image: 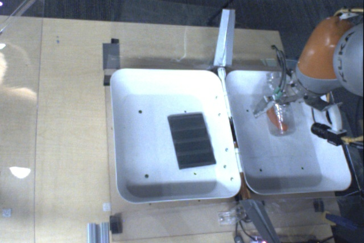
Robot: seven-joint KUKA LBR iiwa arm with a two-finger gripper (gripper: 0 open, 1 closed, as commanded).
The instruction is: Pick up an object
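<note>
In the right bin [296, 171], a small orange object in a clear casing [279, 120] lies near the middle. My gripper [275, 104] hangs right over its upper end, reaching in from the right under the arm's orange band [318, 57]. I cannot see whether the gripper touches the object. In the left bin [142, 94], a dark ribbed rectangular slab [191, 140] lies flat near the middle, well away from the gripper.
A metal post [225, 37] stands at the back where the two bins meet. Cables and a black connector [324, 131] hang off the wrist over the right bin's right side. The wooden bench [62, 122] spreads out to the left.
</note>
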